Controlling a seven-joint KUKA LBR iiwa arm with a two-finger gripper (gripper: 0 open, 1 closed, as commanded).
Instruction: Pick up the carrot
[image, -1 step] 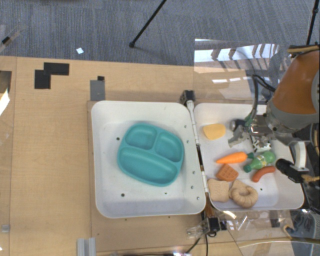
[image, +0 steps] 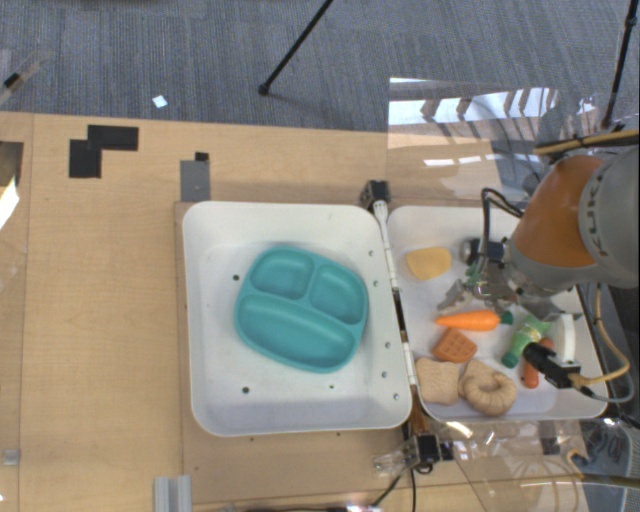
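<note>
One carrot (image: 468, 321) — just below the gripper (image: 474, 291), ungrasped.

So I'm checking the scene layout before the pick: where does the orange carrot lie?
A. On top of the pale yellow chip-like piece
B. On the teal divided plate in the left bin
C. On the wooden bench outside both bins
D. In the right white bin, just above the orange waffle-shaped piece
D: the orange carrot lies in the right white bin, directly above the orange waffle-shaped piece, beside the gripper.
</note>
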